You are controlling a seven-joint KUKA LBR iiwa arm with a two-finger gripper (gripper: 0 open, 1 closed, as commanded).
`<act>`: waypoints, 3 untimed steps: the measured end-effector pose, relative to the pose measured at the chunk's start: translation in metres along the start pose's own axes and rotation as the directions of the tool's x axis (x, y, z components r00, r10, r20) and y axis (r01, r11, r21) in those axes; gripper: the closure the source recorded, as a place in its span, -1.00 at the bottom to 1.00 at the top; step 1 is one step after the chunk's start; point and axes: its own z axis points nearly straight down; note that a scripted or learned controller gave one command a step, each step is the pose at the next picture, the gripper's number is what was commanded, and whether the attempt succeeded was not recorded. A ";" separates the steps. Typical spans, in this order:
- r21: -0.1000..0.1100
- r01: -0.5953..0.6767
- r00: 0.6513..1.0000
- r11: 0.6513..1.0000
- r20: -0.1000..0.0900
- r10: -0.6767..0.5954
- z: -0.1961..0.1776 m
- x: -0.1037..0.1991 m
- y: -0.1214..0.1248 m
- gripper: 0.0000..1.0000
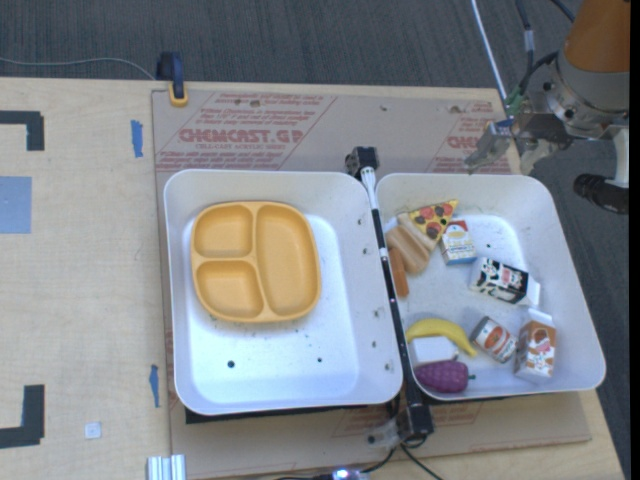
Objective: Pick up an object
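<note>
the gripper (497,144) hovers empty, fingers apart, above the right bin's (560,218) far edge, poised to reach the toys.

You will note the arm (598,28) carries an orange band above a grey metallic wrist, black cables looping alongside, and a pale grey gripper (497,146) assembly.
</note>
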 end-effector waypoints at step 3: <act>-0.008 -0.001 1.000 1.000 0.006 0.001 0.188 0.012 0.010 -1.00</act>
